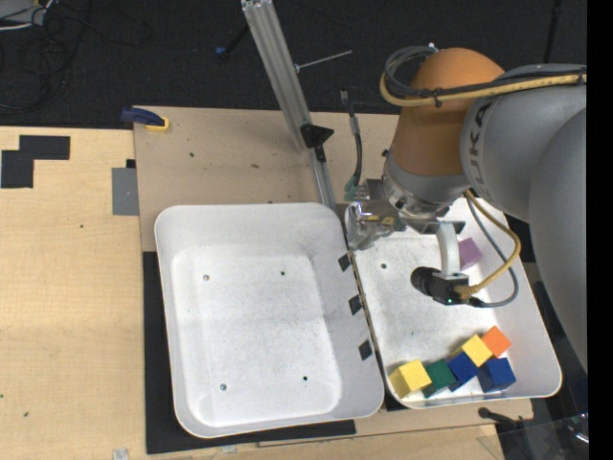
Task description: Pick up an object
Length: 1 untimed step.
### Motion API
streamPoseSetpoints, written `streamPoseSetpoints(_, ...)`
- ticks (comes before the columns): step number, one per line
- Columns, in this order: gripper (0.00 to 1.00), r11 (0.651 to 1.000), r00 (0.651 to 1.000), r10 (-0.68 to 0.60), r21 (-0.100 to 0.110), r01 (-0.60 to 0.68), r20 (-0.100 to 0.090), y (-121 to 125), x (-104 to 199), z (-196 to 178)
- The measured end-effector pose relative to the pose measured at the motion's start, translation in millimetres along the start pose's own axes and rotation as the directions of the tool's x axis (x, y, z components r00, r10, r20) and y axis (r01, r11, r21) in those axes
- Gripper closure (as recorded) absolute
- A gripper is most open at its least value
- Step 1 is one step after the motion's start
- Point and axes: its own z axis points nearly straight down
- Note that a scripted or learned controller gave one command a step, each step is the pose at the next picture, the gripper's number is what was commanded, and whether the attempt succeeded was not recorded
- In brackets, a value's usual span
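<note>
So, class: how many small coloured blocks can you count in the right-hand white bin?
7, perhaps more behind the arm: yellow, green, blue, yellow, orange, dark blue clustered at the near edge; purple by the gripper.

Light falls evenly from overhead on the bench [77, 257] and the two white bins [254, 314] — they read bright, with only soft, short shadows under the rims. The floor [144, 36] behind stays nearly black, its cables barely visible. The picture is slightly soft and grainy, and the arm [536, 151] at the right looks blurred — too close for focus.
</note>
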Motion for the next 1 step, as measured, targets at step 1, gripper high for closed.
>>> streamPoseSetpoints(1, 1.0, 1.0, 1.0, 0.0, -0.006, 0.0, 0.002, 16.2, 55.5, -11.2)
